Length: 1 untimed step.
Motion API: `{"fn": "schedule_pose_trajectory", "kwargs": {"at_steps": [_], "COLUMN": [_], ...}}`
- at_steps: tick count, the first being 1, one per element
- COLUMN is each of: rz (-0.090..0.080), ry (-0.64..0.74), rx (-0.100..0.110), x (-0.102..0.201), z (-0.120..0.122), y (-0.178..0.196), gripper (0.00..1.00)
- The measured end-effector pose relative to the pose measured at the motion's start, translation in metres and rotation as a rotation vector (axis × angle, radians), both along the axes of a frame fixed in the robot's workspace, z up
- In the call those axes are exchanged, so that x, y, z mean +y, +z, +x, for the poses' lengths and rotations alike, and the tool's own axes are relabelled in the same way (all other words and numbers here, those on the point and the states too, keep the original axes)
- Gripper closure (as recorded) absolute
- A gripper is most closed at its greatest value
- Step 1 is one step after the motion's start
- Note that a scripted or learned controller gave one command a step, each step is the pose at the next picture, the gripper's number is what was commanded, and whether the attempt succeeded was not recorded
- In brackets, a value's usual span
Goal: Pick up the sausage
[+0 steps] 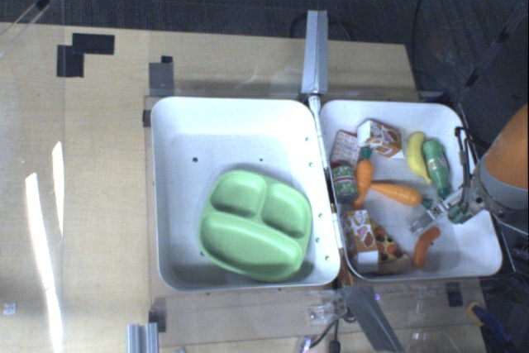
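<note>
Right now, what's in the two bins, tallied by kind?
Green divided plate: 1
Carrots: 2
Sausage: 1
Banana: 1
Green bottle: 1
Small printed food packs: 5
Total: 11

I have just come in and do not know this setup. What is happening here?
A grey robot arm reaches in from the right over the right bin, which holds toy food. Its gripper is low among the items, just above the sausage, beside a carrot. The sausage lies on the bin floor, not held. The left bin holds a green tray.
</note>
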<state>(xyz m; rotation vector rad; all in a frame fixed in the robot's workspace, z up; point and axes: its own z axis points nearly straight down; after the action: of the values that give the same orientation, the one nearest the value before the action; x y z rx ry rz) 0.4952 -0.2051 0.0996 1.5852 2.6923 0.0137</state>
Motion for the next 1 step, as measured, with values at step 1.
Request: {"fn": "schedule_pose_trajectory", "kwargs": {"at_steps": [1], "rz": [-0.002], "ry": [0.046], "rx": [0.006], "x": [-0.0006], "z": [-0.0031], "y": [-0.0105], "gripper": [0.0]}}
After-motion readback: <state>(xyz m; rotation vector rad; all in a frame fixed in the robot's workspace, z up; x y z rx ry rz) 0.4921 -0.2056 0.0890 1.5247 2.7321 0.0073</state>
